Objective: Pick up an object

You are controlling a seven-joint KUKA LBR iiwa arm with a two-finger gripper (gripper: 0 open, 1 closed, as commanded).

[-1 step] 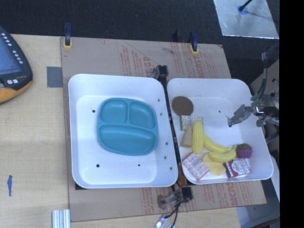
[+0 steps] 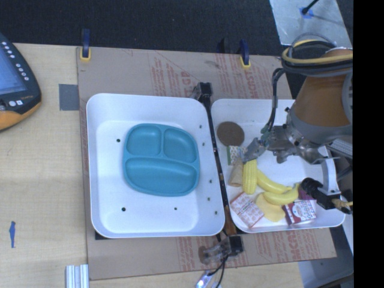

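Nearest my camera, the arm (image 2: 318, 95) fills the upper right — grey body, orange band, reaching in over the right bin. From there I read the bench left to right.

At the far left edge a handheld control pad (image 2: 15, 80) with an orange rim lies on the wooden bench, well apart from the bins. A grey square of tape (image 2: 69, 96) sits just beside the left bin's upper corner. Both bins rest on a sheet of brown cardboard (image 2: 150, 71), held at its far edge by two blue-and-yellow clamps (image 2: 86, 45).

On my screen the left bin (image 2: 108, 218) holds a blue divided plate (image 2: 161, 159), lying flat near its middle, with three compartments facing up.

Between the bins runs a dark cable (image 2: 215, 155), touching both rims.

The right bin (image 2: 240, 108) holds a cluster of small things. A brown disc (image 2: 230, 133) lies toward the far-left part. Nearer me are an ear of yellow corn (image 2: 249, 176) standing roughly upright in the view, a banana (image 2: 277, 188) curving off to its right, a pale yellow wedge (image 2: 269, 210) just below, and two red-and-white packets — one (image 2: 245, 209) at the left, one (image 2: 303, 211) at the right.

The gripper (image 2: 255, 150) hangs low above the corn's top end; I can't tell how its fingers are set, and I see nothing held between them.
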